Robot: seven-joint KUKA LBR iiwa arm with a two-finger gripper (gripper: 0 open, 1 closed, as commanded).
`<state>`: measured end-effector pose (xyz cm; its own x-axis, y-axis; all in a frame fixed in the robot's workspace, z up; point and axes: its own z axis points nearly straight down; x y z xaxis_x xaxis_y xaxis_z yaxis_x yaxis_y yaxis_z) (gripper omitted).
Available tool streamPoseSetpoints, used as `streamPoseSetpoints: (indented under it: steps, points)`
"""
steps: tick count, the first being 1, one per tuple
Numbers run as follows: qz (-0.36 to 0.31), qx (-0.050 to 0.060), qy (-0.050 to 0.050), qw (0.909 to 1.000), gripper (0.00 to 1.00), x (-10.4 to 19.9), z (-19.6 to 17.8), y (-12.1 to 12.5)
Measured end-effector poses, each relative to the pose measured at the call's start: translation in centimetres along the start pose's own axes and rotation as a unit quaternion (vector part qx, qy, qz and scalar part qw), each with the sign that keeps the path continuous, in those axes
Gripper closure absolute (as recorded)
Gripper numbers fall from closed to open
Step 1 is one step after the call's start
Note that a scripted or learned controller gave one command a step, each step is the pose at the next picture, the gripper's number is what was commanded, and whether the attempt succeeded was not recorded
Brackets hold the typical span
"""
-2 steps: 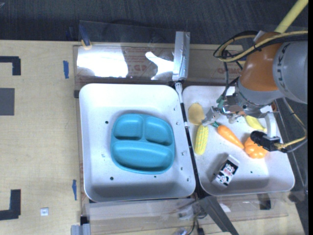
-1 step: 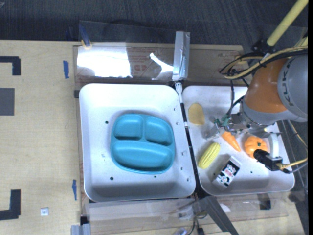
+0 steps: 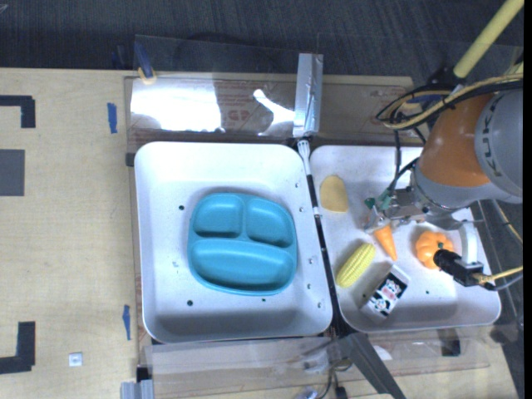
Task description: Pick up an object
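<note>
End effector (image 3: pixel 389 212), finger state impossible to tell, hung over the right bin (image 3: pixel 482 310)'s middle, touching the carrot (image 3: pixel 385 241)'s upper end, whose long axis ran toward the near edge.

bench (image 3: pixel 58 248): light wood | on it: left bin (image 3: pixel 158 306), right bin (image 3: pixel 474 302), side by side
</note>
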<state>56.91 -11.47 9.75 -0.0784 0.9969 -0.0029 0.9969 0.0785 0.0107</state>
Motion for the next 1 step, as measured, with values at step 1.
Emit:
streamPoseSetpoints:
  steps: [1]
  points:
    - [0.131,0.005,0.0,0.9914,1.0,-0.8,-9.76,-2.25]
